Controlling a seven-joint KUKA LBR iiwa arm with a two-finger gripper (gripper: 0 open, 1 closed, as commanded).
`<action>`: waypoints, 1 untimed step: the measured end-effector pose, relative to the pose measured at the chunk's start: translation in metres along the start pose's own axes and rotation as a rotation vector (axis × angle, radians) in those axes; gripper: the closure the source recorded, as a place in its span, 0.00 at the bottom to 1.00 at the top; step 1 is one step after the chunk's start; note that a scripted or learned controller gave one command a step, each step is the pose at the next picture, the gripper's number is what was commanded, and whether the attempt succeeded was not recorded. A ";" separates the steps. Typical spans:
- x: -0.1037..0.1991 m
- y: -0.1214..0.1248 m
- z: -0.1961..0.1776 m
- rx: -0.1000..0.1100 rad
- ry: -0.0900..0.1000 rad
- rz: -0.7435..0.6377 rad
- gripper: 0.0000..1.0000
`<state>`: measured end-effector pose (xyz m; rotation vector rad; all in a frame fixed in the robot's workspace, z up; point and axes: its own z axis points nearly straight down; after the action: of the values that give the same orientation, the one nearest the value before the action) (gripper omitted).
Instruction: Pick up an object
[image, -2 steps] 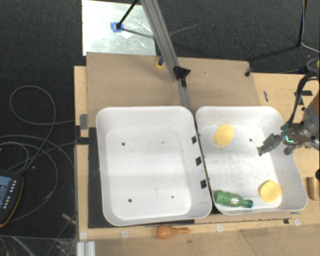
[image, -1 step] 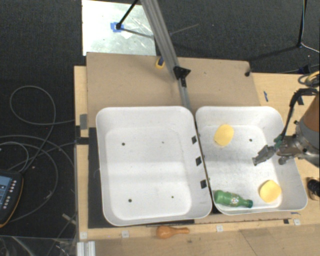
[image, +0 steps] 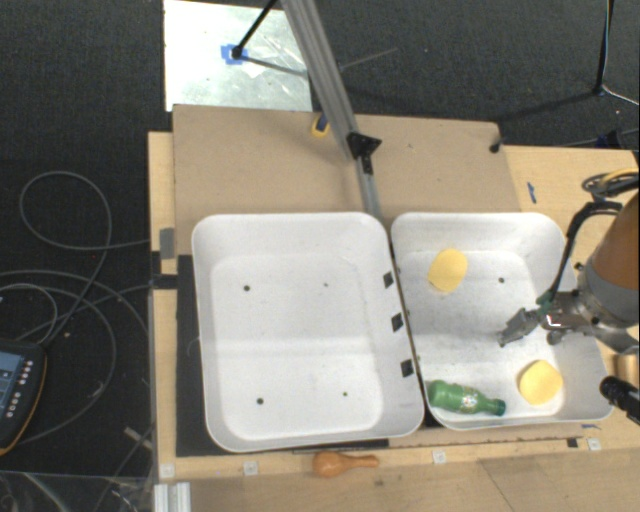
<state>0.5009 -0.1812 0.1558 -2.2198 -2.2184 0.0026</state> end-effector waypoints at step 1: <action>-0.001 -0.011 0.050 0.001 0.001 0.000 0.00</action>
<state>0.4901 -0.1820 0.1054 -2.2187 -2.2179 0.0028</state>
